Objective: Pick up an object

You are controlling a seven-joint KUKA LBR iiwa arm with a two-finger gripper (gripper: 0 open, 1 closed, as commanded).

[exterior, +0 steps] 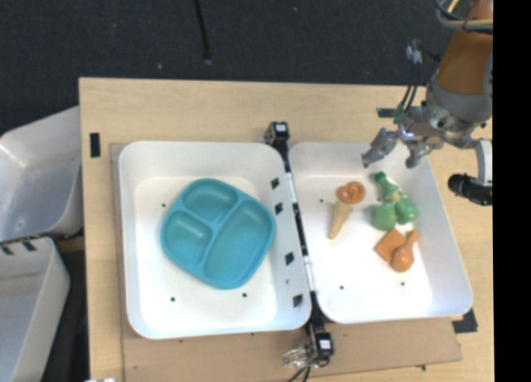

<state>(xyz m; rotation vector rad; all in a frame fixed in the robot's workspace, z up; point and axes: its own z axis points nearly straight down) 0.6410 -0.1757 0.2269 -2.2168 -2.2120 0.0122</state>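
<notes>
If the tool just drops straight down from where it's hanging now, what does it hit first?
Probably bare floor of the right bin near its far edge. The tool hangs open above that spot, with the green toy just nearer the camera. Depth is hard to judge from this slant, so it might clip that toy's top.

Bench point(99, 115) carries two bins side by side, touching along a central seam. Left bin point(133, 289): one divided plate point(217, 232), roughly centred, flat on the floor. Right bin point(440, 289): toy ice cream cone point(344, 210) left of centre, tilted; toy vegetable point(388, 206) to its right, near the far right part; toy carrot pieces point(397, 249) just in front of the vegetable, touching or nearly so. Gripper point(397, 149) over the right bin's far edge, behind the vegetable, apart from it.
</notes>
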